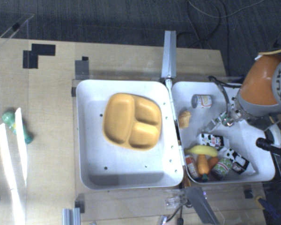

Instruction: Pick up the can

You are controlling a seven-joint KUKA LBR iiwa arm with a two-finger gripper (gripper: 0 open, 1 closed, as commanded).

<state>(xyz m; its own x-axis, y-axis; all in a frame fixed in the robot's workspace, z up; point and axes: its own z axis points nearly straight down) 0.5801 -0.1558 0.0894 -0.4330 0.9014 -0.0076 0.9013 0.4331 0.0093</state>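
A small silver can (pixel 202 101) with a pale label lies on its side near the back of the right bin (pixel 253 139). My gripper (pixel 222 121) hangs over the middle of that bin, a short way to the right of the can and nearer the front, apart from it. Nothing is visibly held. The grey arm with its orange band (pixel 263 81) comes in from the right, above the bin's back right corner.
The right bin also holds a tan bread piece (pixel 184 119), a banana (pixel 201 150), two black-and-white cartons (pixel 211 139), a carrot (pixel 203 163), a red bottle (pixel 191 167) and a green tin (pixel 222 168). A yellow divided plate (pixel 132 121) lies in the left bin (pixel 89 168).
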